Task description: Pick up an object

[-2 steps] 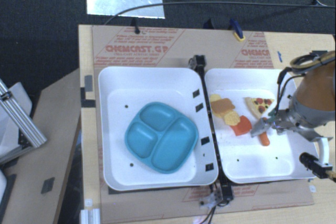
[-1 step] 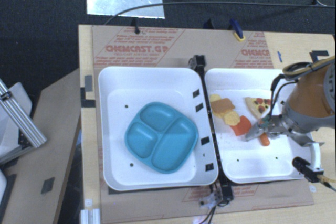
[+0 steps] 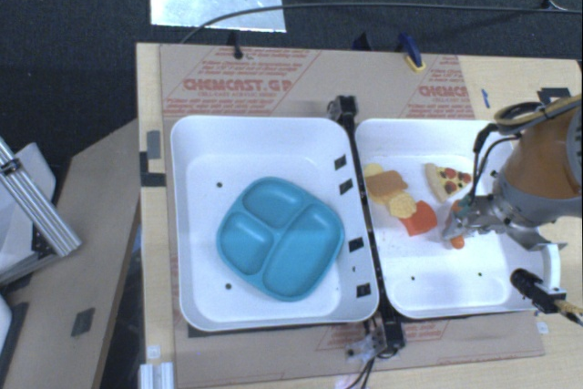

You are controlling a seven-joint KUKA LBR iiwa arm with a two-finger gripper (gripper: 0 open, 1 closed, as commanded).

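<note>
One pincer, grip unreadable, hovers beside pizza slice pointing lower-left.

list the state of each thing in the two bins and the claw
blue three-compartment plastic plate: flat in left white bin, nothing on it
pizza slice toy: lying flat, right white bin
red block: lying beside tan food pieces
claw: low in right bin, near red block
</note>
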